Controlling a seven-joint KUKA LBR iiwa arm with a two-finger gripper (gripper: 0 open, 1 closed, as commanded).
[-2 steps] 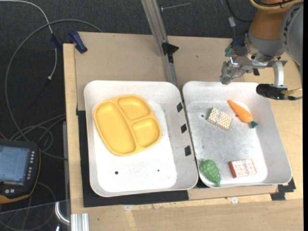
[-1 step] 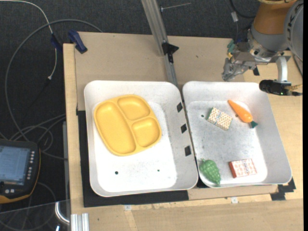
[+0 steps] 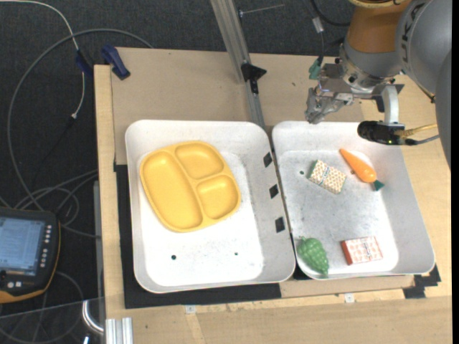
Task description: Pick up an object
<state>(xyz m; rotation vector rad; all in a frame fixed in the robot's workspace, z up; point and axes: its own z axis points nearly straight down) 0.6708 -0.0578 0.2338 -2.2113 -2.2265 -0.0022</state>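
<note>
Carrot [image 3: 358, 166] lies beside box [image 3: 327, 176], below gripper [image 3: 315, 116].

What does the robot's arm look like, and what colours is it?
The arm is fat and rounded, mostly smooth grey, with a bright orange band wrapped around it above the wrist. At its tip sits a small grey metal gripper with thin fingers. Dark cables loop near the top, and a little black part with a green light sticks out beside it.
</note>
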